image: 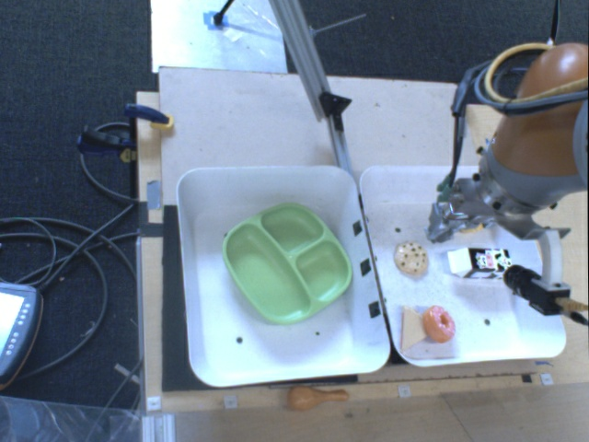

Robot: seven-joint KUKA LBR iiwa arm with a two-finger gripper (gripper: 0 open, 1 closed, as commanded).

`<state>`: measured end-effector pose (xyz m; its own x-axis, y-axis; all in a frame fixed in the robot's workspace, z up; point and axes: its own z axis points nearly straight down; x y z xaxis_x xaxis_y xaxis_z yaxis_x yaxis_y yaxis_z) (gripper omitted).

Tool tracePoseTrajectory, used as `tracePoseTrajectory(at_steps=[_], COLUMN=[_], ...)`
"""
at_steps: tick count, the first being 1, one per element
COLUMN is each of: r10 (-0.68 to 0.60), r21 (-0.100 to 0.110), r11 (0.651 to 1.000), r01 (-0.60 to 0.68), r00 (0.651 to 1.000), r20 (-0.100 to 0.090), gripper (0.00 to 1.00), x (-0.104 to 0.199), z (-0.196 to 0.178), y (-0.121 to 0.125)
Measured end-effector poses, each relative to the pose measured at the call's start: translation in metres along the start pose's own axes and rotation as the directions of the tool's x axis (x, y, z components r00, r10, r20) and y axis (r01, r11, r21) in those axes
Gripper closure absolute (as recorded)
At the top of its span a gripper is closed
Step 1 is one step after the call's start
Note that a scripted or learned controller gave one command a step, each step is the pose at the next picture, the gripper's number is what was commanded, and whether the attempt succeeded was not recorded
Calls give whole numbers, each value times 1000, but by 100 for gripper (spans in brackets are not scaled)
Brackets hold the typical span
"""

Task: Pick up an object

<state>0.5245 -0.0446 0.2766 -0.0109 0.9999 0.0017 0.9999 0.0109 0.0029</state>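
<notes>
In the camera view the gripper (443, 221) sits in the upper left part of the right bin (552, 346), at the end of the grey arm that comes in from the right edge of the frame. It is a small cluster of metal seen from above at a slant, and from here I cannot tell whether it is parted or closed. It hangs over white bin floor; whether it touches that floor I cannot tell.

4 loose things lie in that bin. A round pale cookie (411, 258) with dark chips lies just below and to the left of the gripper, near it but apart from it. A small white carton (478, 261) with black print lies flat just below and to the right of the gripper, also apart from it. Lower down, near the bin's front edge, an orange-pink donut (440, 323) rests against a tan wedge (410, 330), the 2 touching.

The left bin (198, 339) holds a light green plate (288, 261) with 3 compartments, lying flat near its middle and turned at an angle to the bin walls, well apart from the gripper
</notes>
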Motion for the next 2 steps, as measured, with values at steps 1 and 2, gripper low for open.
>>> tracePoseTrajectory(at_steps=[1,2], r10=[0,0], r21=[2,3], r11=[1000,1000], r01=[0,0], r00=[1000,1000], r20=[0,-1], gripper=[100,100], x=[45,100], z=[16,27], y=[-3,-2])
